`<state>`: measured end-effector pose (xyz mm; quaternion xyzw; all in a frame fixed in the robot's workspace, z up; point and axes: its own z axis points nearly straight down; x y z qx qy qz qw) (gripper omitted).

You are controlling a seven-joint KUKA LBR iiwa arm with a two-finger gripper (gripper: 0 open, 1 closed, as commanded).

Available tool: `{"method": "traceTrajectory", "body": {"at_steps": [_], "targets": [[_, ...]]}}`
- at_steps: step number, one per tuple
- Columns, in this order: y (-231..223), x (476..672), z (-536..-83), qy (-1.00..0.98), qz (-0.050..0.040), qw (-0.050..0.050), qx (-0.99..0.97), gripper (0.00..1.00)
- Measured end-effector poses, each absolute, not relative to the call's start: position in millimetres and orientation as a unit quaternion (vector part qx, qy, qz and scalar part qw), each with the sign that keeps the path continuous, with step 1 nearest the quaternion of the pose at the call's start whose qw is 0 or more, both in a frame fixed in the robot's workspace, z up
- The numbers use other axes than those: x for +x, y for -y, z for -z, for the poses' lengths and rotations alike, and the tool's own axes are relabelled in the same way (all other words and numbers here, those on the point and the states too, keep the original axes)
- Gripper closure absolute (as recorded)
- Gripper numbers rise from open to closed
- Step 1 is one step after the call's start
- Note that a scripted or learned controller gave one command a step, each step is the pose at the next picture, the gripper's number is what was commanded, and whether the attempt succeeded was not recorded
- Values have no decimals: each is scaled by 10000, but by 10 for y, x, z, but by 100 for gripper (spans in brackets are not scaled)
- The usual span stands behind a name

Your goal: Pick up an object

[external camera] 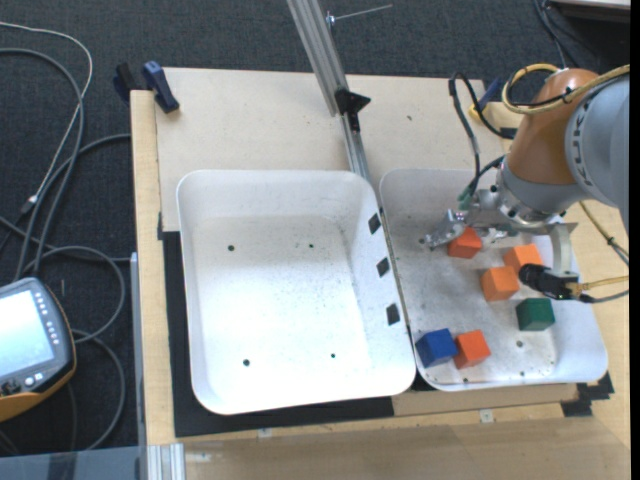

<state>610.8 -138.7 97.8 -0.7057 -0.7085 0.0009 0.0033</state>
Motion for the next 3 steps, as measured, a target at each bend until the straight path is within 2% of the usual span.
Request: {"method": "traceTrajectory", "body": {"at_steps": [1,2,3], "targets": [[1412,6126,-1108,7074,9,4,-7068,100],[536,6217,-2051,7105,42,-23,-7037,100],[-247,6733,-1996,7105,28,0,-7037,100]]}}
